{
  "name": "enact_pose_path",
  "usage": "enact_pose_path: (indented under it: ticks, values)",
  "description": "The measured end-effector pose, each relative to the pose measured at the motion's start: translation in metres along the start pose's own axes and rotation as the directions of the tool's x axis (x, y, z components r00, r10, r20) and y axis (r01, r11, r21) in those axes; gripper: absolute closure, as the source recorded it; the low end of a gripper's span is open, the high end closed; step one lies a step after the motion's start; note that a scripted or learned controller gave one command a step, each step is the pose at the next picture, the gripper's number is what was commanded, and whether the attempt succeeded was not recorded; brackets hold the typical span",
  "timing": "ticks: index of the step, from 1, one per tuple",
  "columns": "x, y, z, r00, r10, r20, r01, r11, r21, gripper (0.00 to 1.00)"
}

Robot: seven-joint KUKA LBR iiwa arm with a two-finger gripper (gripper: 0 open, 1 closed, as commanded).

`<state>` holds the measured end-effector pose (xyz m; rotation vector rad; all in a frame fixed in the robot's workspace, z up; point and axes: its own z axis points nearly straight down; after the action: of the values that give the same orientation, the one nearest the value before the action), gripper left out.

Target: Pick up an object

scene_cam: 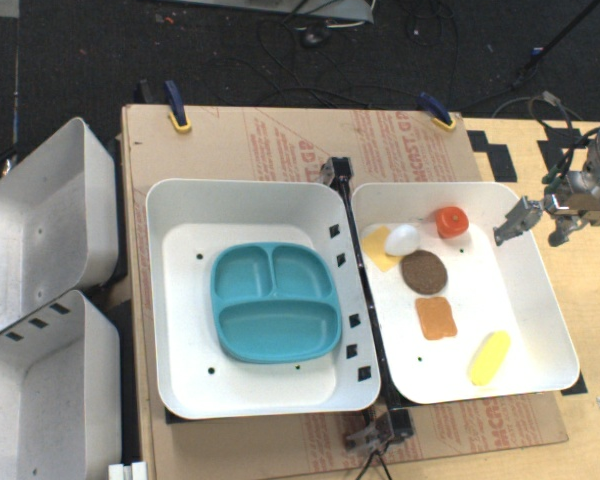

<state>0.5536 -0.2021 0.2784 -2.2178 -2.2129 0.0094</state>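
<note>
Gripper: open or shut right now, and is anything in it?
Open, holding nothing. The gripper sits at the right bin's right rim with its two fingers spread apart and only bin floor between them.

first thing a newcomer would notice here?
Probably the teal divided plate, alone in the left bin. Next, the cluster of small food-like pieces in the right bin: a red piece, a brown disc, an orange slab, a yellow piece. The gripper hovers at that bin's right rim, open, holding nothing.
</note>
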Motion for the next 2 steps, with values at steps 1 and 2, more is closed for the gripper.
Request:
enact_pose_path:
  ticks: [1,2]
  values:
    - [0.001,0.002,-0.006,1.000,-0.003,0.003,0.003,1.000,-0.011,0.00]
    - [0.000,0.004,0.058,1.000,0.000,0.000,0.000,1.000,-0.004,0.00]
